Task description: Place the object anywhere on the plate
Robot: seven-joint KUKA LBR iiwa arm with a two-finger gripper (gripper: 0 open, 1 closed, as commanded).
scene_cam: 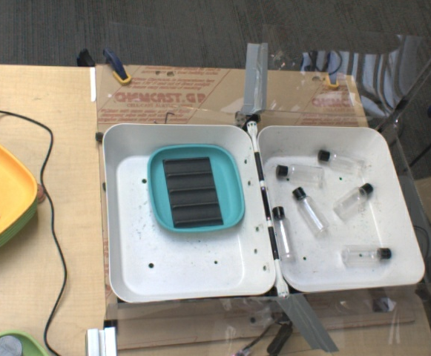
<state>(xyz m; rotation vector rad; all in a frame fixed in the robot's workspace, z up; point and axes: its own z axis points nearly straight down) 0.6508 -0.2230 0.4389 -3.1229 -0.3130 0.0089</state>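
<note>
Far left, at 9 o'clock: stacked orange plates (0,191) on the wooden bench (67,273), with a black cable (50,199) snaking past them.

Left bin (126,265): a teal plate (196,217) sits toward its upper half, a dark ridged insert (193,191) on its middle.

Right bin (400,265): six clear vials with black caps, scattered. One (281,233) lies along the bin's 9 o'clock edge (nearest the plate). Another (308,208) lies just right of it, one (298,173) at 11 o'clock, one (339,160) at 12, one (352,200) at 3, one (366,256) at 5.

Gripper out of frame; finger state cannot be told.
</note>
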